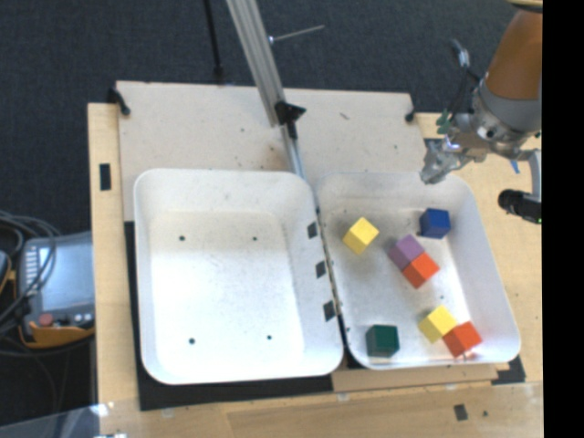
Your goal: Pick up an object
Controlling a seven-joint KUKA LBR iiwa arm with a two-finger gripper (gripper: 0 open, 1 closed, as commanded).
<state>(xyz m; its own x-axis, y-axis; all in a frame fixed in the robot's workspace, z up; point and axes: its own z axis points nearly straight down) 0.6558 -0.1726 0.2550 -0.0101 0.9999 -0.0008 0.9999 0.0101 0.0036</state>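
The right bin [484,245] holds several small cubes. A blue cube [435,223] lies near its far right corner, a yellow cube [361,234] towards the far left. A purple cube [407,250] touches an orange-red cube [421,269] in the middle. Another yellow cube [438,322] sits against a second orange-red cube [463,338] at the near right, and a dark green cube [382,339] rests near the front left. My gripper [438,167] hangs above the bin's far right rim, beyond the blue cube, with nothing seen in it.
The left bin [228,276] stands beside the right one, sharing a middle rim. A slanted aluminium post [260,53] rises behind the bins. A grey control box [50,286] with cables sits off the bench at the left.
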